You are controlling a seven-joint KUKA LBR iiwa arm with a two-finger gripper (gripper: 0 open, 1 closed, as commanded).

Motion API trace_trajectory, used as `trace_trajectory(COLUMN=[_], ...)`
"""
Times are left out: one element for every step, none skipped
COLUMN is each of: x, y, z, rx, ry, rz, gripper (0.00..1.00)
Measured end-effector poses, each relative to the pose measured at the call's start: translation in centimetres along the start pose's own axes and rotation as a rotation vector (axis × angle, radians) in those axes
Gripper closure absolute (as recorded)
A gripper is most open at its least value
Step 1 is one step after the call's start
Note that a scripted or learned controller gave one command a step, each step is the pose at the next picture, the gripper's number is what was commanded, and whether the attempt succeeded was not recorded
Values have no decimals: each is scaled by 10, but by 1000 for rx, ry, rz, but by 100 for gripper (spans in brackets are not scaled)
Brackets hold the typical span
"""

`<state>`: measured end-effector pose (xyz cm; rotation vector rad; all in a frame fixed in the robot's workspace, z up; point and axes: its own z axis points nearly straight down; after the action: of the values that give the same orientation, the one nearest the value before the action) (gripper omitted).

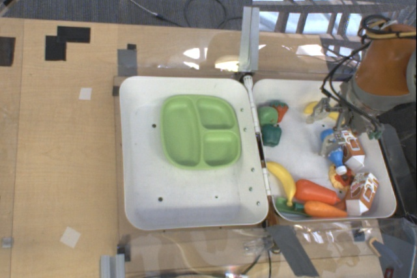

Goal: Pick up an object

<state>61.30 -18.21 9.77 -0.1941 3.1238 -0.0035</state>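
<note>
My fingers [339, 140] hover low at the frame's right, over the blue bottle [332, 146] in the right bin [296, 115]; I can't tell their spread. Crowding cartons [359, 187] could spoil my grasp.

A green tray [199, 131] is seen in a white bin [140, 205]; a yellow banana [283, 180] and orange carrots [316, 192] at 3 o'clock.

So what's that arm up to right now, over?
End effector low in right bin, over blue bottle. Nothing visibly held. Milk cartons crowd alongside.
</note>
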Motion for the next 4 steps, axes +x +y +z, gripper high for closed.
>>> trace_trajectory(x=[54, 47, 21, 23], y=[-13, -12, 22, 21], z=[8, -7, -131, -126], rx=[-4, 1, 2, 0], ry=[0, -19, -9, 0], rz=[20, 12, 79, 81], gripper=[0, 100, 100, 0])
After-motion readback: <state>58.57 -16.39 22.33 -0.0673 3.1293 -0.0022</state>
